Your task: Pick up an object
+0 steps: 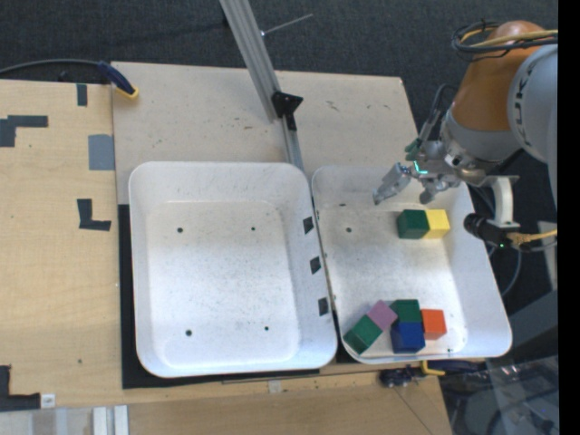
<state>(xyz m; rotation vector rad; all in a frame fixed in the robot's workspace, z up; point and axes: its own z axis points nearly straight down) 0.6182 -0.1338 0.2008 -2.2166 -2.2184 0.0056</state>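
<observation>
My gripper (pixel 412 187) hangs over the far part of the right bin (pixel 362 252), its fingers spread open with nothing between them. Just in front of it, a green block (pixel 412 224) and a yellow block (pixel 438 222) lie side by side on the bin floor. At the near edge of the same bin sits a cluster: a green block (pixel 363 333), a pink block (pixel 381 315), a dark green block (pixel 405 310), a blue block (pixel 408 335) and an orange block (pixel 434 323).
The left bin (pixel 217 270) lies beside the right one. A slanted metal pole (pixel 258 57) runs from the top of the view down to the gap between the bins. The arm's orange band (pixel 485 80) looms at the right.
</observation>
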